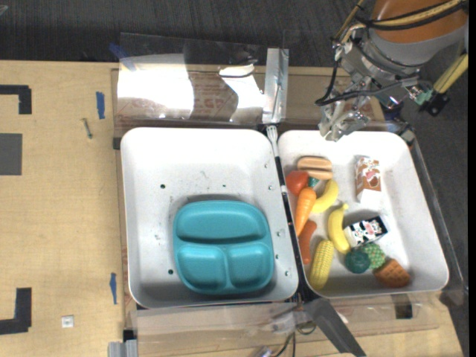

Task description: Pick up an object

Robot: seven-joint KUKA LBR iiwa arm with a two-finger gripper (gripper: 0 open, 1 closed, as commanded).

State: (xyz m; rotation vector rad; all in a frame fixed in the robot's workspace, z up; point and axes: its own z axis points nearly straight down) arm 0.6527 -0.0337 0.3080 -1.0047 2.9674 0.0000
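Mostly tan bench [59, 199] w/ two white bins [141, 199], maybe dark floor beyond.

Bench [52, 199] bearing two white bins [141, 222]

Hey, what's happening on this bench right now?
A robot arm is reaching in from the right, its gripper hovering over the far edge of the right bin with nothing visibly held. That bin holds toy food, including a carrot, bananas and corn. The left bin holds a teal divided tray.
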